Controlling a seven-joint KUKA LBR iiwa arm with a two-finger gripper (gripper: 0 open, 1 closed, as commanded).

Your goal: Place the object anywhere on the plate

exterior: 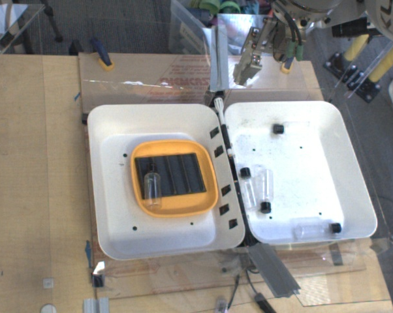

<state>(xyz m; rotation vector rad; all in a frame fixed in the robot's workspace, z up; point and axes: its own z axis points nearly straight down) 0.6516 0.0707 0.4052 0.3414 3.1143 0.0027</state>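
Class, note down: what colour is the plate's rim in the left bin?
Orange-yellow, around a black ribbed centre; the camera view shows the plate clearly.

The plate (175,178) is orange-yellow around the rim, its centre black with darker ridged stripes. A clear vial (151,186) with a black cap lies at its nine o'clock side. Both bins — the left bin (111,227) and the right bin (353,175) — are white, the right one speckled with dark flecks. Clear vials (256,188) with black caps lie in it, one black cap (278,129) at twelve o'clock. The tabletop (33,175) is pale tan wood. The gripper (249,64) is silver-grey.
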